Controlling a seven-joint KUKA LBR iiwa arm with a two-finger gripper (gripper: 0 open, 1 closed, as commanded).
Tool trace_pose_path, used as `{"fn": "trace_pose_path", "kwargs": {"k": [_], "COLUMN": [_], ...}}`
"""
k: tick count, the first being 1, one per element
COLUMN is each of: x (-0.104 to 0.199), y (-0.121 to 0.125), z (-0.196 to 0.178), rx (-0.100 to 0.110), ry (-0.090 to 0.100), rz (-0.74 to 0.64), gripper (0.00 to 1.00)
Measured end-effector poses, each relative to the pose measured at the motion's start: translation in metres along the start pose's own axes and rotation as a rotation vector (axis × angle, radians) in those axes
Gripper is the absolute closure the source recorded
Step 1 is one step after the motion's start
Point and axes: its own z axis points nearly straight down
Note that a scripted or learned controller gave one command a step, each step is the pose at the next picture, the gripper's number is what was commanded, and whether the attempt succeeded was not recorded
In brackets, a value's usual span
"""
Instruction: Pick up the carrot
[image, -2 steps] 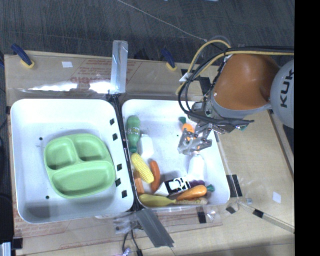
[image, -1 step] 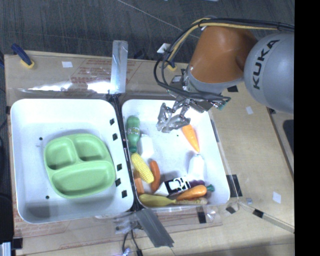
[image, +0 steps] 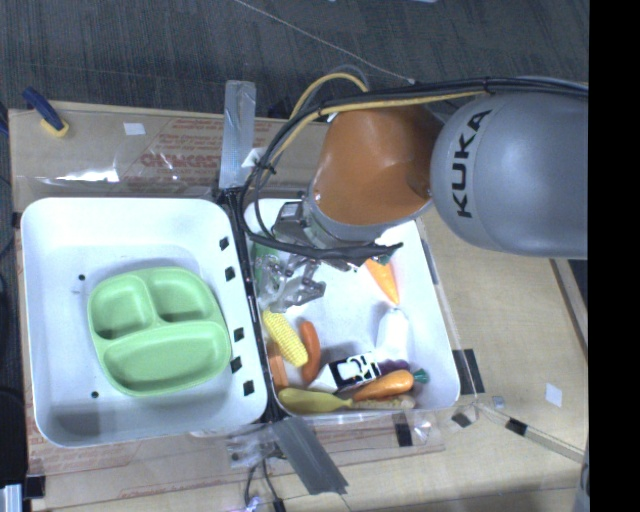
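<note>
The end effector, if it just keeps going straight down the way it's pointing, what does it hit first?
Probably the bare white floor of the right bin. The end effector points down just above the corn cob, with the carrot off to one side. Depth is hard to judge from this slant.

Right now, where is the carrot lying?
The carrot lies in the right bin, near its far right side, just under the arm's orange band. The claw is to its left and a white bottle just below it.
</note>
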Motion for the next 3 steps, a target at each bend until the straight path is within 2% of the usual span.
{"fn": "trace_pose_path", "kwargs": {"k": [1,2,3], "x": [0.072,0.104,0.149], "y": [-0.010,0.048,-0.031], "z": [-0.184,-0.003,-0.110], "rx": [0.017,-0.009,0.011], "ry": [0.001,0.003,0.004], "rz": [-0.153,-0.277,-0.436], "gripper": [1.00,1.00,1.00]}}
